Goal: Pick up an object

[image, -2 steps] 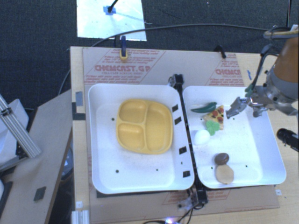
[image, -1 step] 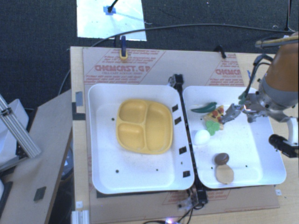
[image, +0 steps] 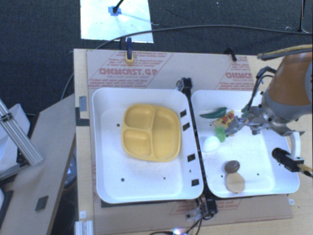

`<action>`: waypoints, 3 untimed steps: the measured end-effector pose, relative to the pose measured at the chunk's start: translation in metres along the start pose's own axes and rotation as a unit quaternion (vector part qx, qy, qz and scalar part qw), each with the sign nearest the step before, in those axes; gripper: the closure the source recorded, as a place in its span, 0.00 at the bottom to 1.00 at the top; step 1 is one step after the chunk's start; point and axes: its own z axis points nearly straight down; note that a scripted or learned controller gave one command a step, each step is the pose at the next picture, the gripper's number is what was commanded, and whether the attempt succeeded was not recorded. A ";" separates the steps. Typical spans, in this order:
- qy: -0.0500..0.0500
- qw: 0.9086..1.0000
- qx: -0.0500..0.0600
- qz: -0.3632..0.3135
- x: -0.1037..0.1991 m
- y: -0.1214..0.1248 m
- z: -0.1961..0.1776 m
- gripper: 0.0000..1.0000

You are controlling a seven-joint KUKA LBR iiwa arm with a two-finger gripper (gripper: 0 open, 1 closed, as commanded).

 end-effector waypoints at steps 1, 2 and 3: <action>0.000 1.000 0.000 0.000 -0.006 0.006 0.058 0.00; 0.000 1.000 -0.002 0.000 -0.006 0.007 0.045 1.00; -0.001 1.000 -0.005 -0.002 -0.005 0.012 -0.019 1.00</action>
